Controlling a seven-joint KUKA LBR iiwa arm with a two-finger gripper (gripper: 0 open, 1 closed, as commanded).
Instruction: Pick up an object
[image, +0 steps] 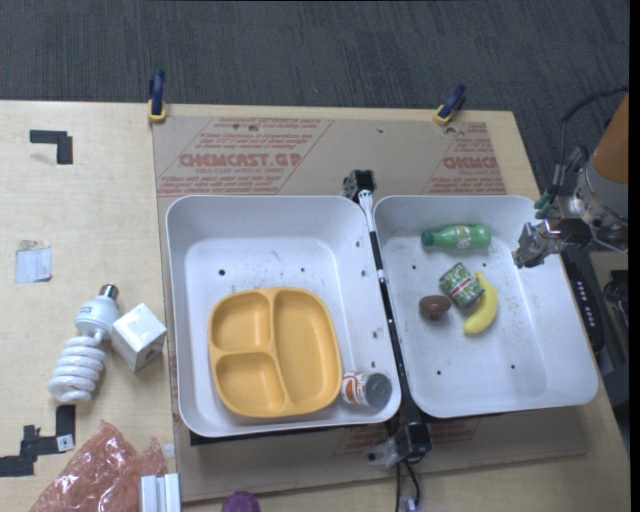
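From above, the left bin (190, 225) held a yellow divided plate (272, 352) and a small can (365, 390) lying at its lower right corner. Outside it on the surface (80, 230) lay a spiral bulb (80, 355) and a white cube (138, 335). In the right bin (540, 350) a green bottle (456, 237) lay above a green packet (460, 284), a banana (483, 308) and a brown fruit (434, 308), clustered together. The gripper (530, 247) hovered at that bin's right rim, its state impossible to tell. The board (240, 155) read "CHEMCAST".

Dark grey carpet floor (300, 45) beyond pale wooden counter (80, 210); printed cardboard sheet (250, 150) clamped on top, even light.
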